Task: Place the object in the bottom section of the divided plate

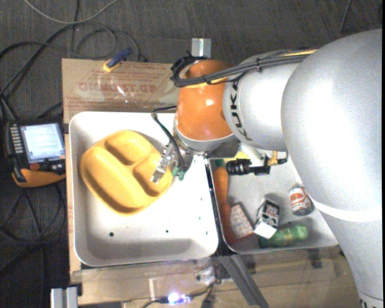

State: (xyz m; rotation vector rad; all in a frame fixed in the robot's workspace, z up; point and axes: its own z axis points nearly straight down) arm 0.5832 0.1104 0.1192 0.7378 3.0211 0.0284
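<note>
Your two-finger gripper [166,167] hangs over the right edge of the yellow divided plastic plate [120,169], its metal fingertips [160,172] set close together with only a narrow gap. You can see a small green object [178,171] right beside the fingers on their right, touching or nearly touching them, but whether it sits between the fingers cannot be told at this size. The plate lies tilted in the left shallow white bin [141,242], with two smaller sections toward the top and right and one larger section toward the lower left; you can see nothing resting in that larger section.

Behind the gripper, the orange band of the grey arm [202,108] rises over the divide between the two bins, and the arm's wide grey body covers much of the right shallow white bin [279,191].

In that right bin you will find a long orange carrot-shaped item [222,191] along the left wall, a small reddish-brown packet [239,220] just below it, a black-and-white carton [267,215] near the middle, a green bottle [283,235] lying on its side below the carton, and a small red-and-white can [299,200] to the right.

To the left of the bench, on the dark floor, sits an orange-edged handheld pendant with a lit screen [38,147]. A brown cardboard sheet [119,88] lies above the left bin.
</note>
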